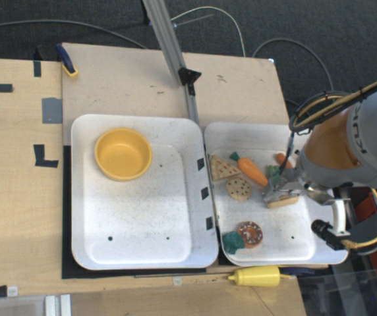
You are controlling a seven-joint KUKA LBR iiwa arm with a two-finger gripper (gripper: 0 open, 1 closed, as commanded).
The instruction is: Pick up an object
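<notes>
We look down on the bench (17,176) with its 2 white bins side by side. The left bin (142,236) carries 1 yellow bowl (123,153), sitting upright in its far left corner.

The right bin (294,242) is the busy one. The grey arm (356,137) with its orange band comes in from the right, and its hand (281,191) is down low inside this bin, near the middle of the right half. We cannot tell how far the hand is spread or whether it has hold of anything; its tip is a dark blur from up here. Right at that tip lies a pale tan piece (283,202), touching or just under the hand, we cannot say which.

Just left of the hand we see a toy carrot (251,171), orange with a green top, lying at a slant. Beside it toward the left sit a waffle-patterned wedge (223,168) and, just in front of that, a speckled cookie (238,189). A small reddish piece (280,158) shows behind the hand.

Nearer the front edge of the bin rests a doughnut (249,234) with a green piece (232,242) touching its left side. Outside the bin, on the front edge of the bench, a yellow bottle (257,277) lies on its side.
</notes>
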